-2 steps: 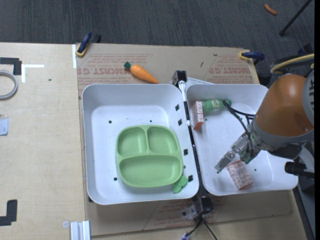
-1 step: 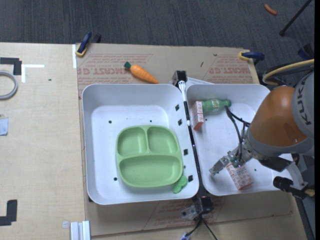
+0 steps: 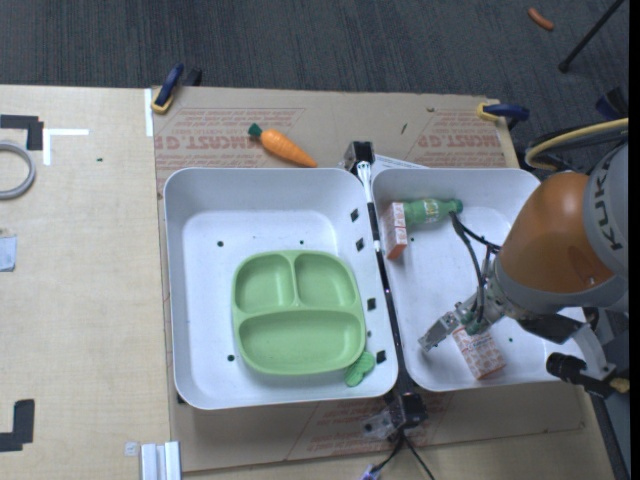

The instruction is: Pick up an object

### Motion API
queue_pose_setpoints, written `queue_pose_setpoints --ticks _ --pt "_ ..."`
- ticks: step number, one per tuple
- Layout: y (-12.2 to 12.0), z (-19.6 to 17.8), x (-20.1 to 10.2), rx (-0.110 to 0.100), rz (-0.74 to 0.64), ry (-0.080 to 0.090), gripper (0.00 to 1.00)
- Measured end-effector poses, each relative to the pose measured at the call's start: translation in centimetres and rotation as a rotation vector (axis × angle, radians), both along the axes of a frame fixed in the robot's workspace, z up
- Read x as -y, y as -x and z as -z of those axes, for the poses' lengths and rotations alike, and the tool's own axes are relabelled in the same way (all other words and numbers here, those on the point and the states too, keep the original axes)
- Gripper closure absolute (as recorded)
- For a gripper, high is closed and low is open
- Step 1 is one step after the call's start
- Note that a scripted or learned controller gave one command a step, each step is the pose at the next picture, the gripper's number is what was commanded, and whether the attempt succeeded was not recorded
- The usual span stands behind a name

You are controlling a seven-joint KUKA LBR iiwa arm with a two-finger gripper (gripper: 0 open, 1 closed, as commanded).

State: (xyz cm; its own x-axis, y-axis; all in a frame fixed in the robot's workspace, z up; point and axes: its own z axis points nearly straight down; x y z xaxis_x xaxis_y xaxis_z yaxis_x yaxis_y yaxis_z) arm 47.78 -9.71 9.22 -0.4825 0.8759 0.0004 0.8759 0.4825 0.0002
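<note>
Carton (image 3: 478, 353), one small red-and-white box, lies near the front edge of the right bin (image 3: 440, 380), touching the gripper (image 3: 452, 326) just above it; whether the fingers are apart or closed, I cannot tell. Farther back sit one bottle (image 3: 430, 210) and another carton (image 3: 396, 228). The left bin (image 3: 200, 228) carries one green plate (image 3: 297, 313). One carrot (image 3: 283, 145) rests on cardboard beyond.

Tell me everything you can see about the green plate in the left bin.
The green plate is pale green, looks like smooth plastic, with rounded corners and three compartments: two small ones at the far side, one wide one nearer. It lies flat, right side up, on the floor of the left bin. A small darker green object sits against its near right corner.
</note>
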Motion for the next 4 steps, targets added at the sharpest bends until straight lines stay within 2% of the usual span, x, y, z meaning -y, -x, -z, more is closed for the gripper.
queue_pose_setpoints --ticks 1,2,3,4 --pt "-5.7 -10.0 -3.7 0.001 0.178 0.001 0.00" --pt "0.0 -10.0 -2.1 0.001 -0.168 0.001 0.00" --pt "0.0 0.0 1.7 0.001 -0.580 0.001 0.00" --pt "-6.4 0.0 1.3 0.002 -0.550 0.001 0.00"
